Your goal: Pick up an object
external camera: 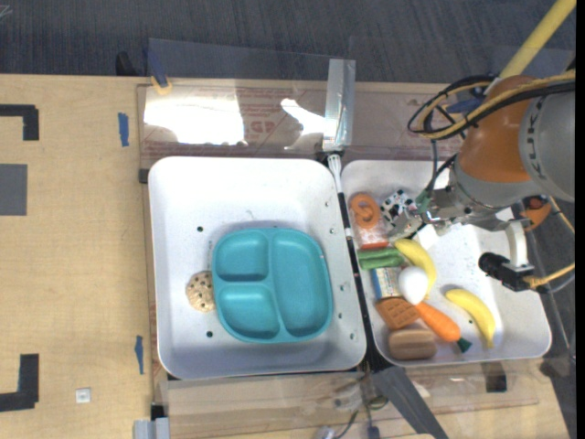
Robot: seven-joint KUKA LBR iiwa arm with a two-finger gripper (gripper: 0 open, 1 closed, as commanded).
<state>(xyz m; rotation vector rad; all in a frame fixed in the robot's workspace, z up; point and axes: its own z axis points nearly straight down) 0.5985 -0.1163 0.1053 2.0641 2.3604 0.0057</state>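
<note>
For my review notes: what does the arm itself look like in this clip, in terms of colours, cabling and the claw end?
The arm is grey with a rounded orange band above the wrist. Black and yellow cables loop beside it. The claw end is a cluster of dark and metallic parts, too cluttered to make out in detail.

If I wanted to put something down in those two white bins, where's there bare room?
Left bin: bare white floor behind the teal tray, and a strip along its left wall above the cookie. Right bin: crowded down its left side, from the orange ring to the carrot; only a small patch right of the banana.
</note>
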